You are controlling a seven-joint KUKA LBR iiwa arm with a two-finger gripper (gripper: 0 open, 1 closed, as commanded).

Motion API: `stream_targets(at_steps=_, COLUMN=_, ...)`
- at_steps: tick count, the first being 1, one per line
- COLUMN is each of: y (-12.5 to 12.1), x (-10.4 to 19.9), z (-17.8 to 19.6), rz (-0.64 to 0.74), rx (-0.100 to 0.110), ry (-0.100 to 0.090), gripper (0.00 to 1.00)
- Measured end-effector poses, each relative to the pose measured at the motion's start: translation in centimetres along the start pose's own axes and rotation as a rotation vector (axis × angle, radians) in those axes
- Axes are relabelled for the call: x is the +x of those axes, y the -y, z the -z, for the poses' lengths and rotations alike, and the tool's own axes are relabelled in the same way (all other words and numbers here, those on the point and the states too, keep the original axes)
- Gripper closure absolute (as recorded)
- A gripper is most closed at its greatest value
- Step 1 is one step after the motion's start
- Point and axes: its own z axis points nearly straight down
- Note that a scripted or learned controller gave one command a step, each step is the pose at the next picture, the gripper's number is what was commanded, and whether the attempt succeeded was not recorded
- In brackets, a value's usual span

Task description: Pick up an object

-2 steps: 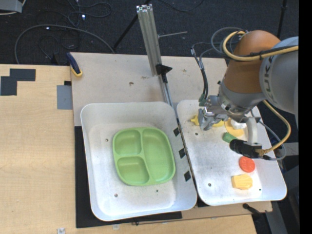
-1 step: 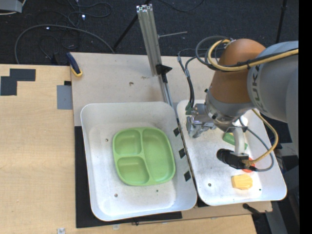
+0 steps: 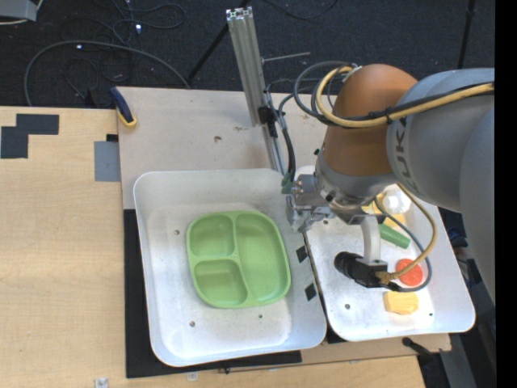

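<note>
My gripper (image 3: pixel 301 214) hangs under the orange wrist band, low over the ridge where the two bins meet, at the left edge of the right bin (image 3: pixel 355 322). I see nothing held in it. The right bin holds small things to the gripper's right: a green stick (image 3: pixel 394 235), a red round piece (image 3: pixel 411 274), a yellow block (image 3: pixel 401 302) and a white piece (image 3: pixel 394 203) partly hidden by the arm. A green divided plate (image 3: pixel 239 258) lies flat in the left bin (image 3: pixel 161 314), just left of the gripper.
A metal post (image 3: pixel 252 71) rises behind the bins, close to the wrist. The bulky arm covers the back of the right bin. Bare white floor rings the plate in the left bin. A wooden bench top (image 3: pixel 56 249) lies to the left.
</note>
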Motion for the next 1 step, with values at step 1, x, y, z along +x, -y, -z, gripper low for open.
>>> stream_targets(at_steps=1, y=1.66, x=4.2, z=-0.78, rz=-0.002, rx=0.002, ry=0.001, gripper=1.0)
